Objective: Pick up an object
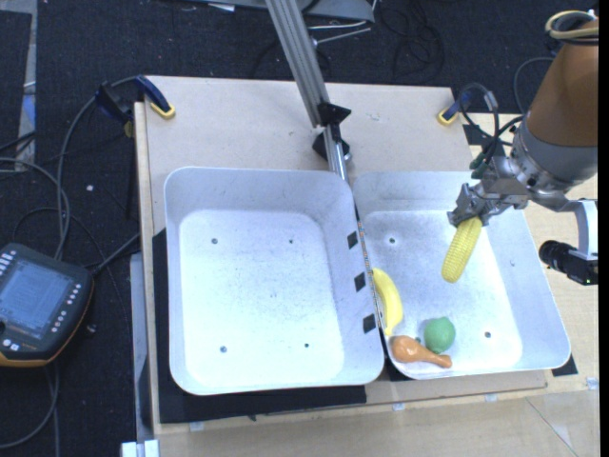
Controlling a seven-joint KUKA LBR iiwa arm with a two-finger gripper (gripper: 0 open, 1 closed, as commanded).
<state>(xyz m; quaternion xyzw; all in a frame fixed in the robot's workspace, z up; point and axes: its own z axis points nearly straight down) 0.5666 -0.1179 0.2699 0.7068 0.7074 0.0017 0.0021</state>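
The gripper (pixel 475 209) has its jaws clamped on the top end of the corn (pixel 461 248). The corn hangs down from the fingers, tilted a little, its low end pointing toward the banana (pixel 387 297). It looks lifted up above the floor of the right bin (pixel 519 284), but how high I cannot tell.

The arm (pixel 571 93) comes in from the right, above the right bin's far corner. It is grey by the wrist and orange higher up.

In the right bin, the banana lies along the wall nearest the left bin (pixel 257 274). Just past the banana, toward the front rim, sits a green ball (pixel 439 333). An orange toy (pixel 419 351) lies right beside the ball, touching the front rim.

The two bins sit side by side on the bench (pixel 247 127), their walls touching in the middle. A silver pole (pixel 300 50) slants up from the bench behind the bins. A black box with a screen (pixel 33 303) lies on the floor, well apart from the left bin.
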